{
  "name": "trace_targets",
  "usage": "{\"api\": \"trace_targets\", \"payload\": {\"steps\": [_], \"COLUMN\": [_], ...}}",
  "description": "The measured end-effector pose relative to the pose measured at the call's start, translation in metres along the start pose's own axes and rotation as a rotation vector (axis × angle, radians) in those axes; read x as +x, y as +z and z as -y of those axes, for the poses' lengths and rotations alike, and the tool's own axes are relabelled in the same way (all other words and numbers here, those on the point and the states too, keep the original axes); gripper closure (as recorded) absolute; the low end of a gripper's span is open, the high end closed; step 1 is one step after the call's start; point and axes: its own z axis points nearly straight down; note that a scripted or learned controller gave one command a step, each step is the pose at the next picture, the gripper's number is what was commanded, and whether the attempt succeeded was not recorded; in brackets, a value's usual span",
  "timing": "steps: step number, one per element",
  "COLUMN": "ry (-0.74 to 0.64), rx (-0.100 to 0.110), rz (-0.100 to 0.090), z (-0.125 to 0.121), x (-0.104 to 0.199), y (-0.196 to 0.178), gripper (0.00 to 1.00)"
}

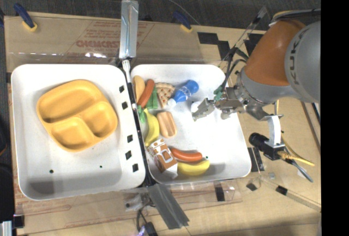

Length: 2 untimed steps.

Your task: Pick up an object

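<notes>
Grey arm (283,66), jaws (203,109) above right bin (232,142).

We saw toy foods piled along the right bin's (232,137) left side: a banana (194,168), hot dog (166,123), blue bottle (184,91).

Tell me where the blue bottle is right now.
The blue bottle lies in the right bin, near its far wall, just right of the waffle and left of the gripper.
</notes>
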Motion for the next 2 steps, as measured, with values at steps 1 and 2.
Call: {"api": "trace_targets", "payload": {"steps": [1, 2], "ry": [0.33, 0.492], "rx": [-0.011, -0.004], "rz": [0.002, 0.0], "z": [-0.068, -0.115], "x": [0.016, 0.058], "y": [0.073, 0.086], "gripper": [0.0, 0.0]}}
